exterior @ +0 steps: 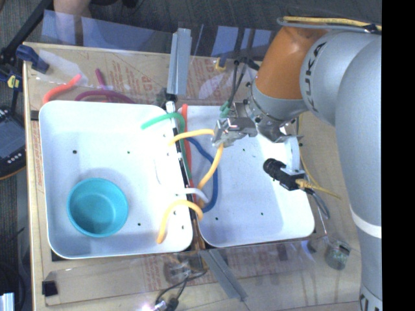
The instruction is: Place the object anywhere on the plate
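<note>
The round turquoise plate lies flat and open side up in the near-left corner of the left white bin, bare floor around it, so I judge a drop from above easy. My gripper hangs over the right white bin, by the coloured hoses. I cannot tell whether it is clenched or carries the object. One plate, two bins.
</note>
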Robot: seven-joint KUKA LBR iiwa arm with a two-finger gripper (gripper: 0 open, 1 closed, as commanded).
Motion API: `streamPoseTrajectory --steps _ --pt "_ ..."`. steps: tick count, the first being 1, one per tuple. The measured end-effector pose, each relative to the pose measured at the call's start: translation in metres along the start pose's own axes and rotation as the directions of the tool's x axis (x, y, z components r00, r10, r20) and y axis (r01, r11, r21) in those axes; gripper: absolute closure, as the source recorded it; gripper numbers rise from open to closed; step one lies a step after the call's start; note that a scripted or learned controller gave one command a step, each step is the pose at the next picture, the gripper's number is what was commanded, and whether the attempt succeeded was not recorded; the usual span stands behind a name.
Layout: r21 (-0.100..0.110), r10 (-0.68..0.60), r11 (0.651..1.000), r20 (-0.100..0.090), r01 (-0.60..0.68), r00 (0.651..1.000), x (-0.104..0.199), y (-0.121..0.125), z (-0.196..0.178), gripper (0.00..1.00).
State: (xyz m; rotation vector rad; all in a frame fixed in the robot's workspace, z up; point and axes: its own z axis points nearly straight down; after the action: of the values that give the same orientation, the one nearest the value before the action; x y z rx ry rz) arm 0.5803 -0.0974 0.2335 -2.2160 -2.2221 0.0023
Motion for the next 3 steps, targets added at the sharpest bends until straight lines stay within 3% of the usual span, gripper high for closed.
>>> streamPoseTrajectory --steps 1,2,3 --pt "-0.001 -0.31 0.951 0.002 0.31 0.951 0.076 0.015 -0.023 1.0" --pt "0.002 -0.412 0.911 0.001 0.412 0.911 0.169 -0.077 -0.018 1.0" --pt "0.002 -0.149 0.989 0.003 0.149 0.989 0.259 -0.06 0.023 1.0"
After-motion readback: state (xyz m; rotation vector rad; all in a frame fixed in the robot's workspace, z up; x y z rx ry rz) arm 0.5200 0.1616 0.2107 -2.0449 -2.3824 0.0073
